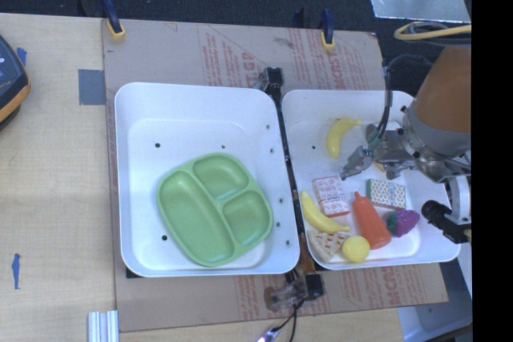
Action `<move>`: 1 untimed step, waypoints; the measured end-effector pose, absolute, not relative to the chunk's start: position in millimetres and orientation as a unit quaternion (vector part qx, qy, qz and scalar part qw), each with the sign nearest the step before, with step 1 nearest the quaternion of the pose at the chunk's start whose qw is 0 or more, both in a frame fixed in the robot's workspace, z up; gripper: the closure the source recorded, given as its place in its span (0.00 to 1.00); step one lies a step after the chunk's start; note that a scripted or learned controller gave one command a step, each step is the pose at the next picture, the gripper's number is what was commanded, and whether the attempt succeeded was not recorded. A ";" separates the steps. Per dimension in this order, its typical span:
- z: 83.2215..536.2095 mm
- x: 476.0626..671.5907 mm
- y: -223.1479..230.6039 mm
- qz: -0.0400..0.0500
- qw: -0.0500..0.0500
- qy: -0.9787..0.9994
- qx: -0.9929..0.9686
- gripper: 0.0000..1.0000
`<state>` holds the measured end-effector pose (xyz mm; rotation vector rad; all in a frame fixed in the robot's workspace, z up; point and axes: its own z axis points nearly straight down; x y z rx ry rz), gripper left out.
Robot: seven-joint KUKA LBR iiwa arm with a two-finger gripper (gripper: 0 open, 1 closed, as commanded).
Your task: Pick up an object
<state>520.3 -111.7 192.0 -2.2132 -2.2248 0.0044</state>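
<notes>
At the near edge of the right bin lie a yellow lemon, a waffle piece, an orange bottle and a purple toy. Farther in sit a banana and two small cartons. Above them the gripper hangs with its jaws spread, gripping nothing. Beyond it lies a second banana. The left bin holds a green divided plate.

Arm cut off at right edge. Tool fingertips blurred. Black-yellow device cropped at left edge. Purple toy indistinct.
</notes>
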 end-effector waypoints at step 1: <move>90.9 587.6 -98.5 0.002 0.001 -0.709 -0.705 0.00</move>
